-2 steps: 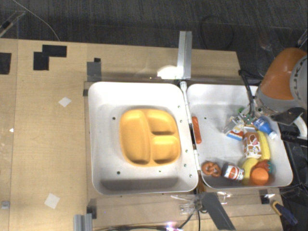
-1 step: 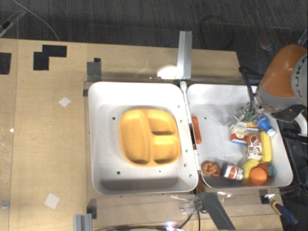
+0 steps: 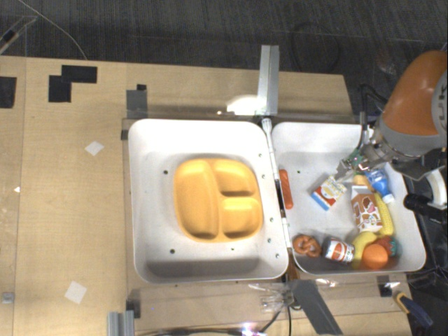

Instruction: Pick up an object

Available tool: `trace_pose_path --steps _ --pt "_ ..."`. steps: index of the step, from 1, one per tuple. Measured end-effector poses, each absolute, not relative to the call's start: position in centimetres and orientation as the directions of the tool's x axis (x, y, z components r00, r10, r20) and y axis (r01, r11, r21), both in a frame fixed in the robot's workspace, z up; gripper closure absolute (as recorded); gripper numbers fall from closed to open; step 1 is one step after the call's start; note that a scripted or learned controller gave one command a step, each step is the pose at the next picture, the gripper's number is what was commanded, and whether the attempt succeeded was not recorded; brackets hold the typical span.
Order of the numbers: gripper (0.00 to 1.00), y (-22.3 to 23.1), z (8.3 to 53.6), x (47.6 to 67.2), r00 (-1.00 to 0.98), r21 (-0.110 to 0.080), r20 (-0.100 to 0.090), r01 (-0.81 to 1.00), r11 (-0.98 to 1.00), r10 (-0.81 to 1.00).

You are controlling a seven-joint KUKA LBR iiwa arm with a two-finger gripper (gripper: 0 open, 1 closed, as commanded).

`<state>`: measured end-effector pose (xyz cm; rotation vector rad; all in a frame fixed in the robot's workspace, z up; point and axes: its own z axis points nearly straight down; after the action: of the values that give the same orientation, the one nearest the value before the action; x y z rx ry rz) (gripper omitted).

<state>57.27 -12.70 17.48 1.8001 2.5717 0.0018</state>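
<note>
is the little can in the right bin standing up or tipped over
Tipped over. The can lies on its side on the right bin floor near the front edge, its length running left to right between the pretzel and the orange.

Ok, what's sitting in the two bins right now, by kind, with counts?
Left bin:
Yellow divided tray: 1

Right bin:
Hot dog: 1
Small cartons, and: 2
Blue bottle: 1
Banana: 1
Orange: 1
Can: 1
Pretzel: 1

Total: 9
</note>
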Motion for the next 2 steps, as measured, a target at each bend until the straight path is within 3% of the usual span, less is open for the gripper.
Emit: trace_pose_path --steps 1,2 --pt "1.00 -10.6 9.9 57.7 0.070 0.029 -0.003 0.997 -0.070 0.998" --pt "1.00 -9.5 10.0 56.4 0.225 0.046 0.000 0.973 -0.224 0.974"
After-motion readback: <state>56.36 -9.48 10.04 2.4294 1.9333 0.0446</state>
